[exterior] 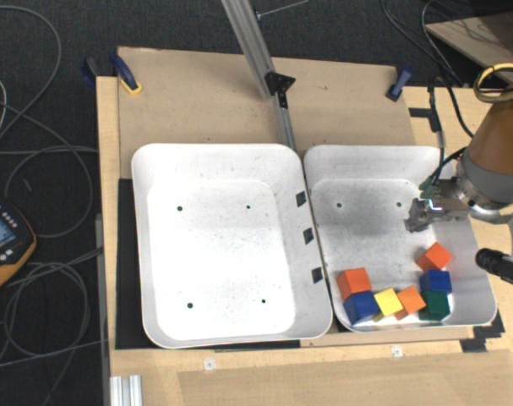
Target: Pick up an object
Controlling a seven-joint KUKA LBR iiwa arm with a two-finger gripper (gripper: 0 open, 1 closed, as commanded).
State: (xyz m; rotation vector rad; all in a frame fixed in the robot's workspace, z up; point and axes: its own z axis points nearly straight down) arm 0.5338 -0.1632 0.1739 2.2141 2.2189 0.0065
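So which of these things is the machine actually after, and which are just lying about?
Part of the job:
- pincer
- right bin
- blocks in its near corner: orange, yellow, blue, green, another orange

Just lying about:
- left bin
- blue clamps
- cables on the floor
- metal pole

The left bin lies open for passage; in the right bin, blocks crowd the near corner (upper floor free), with the end effector above.
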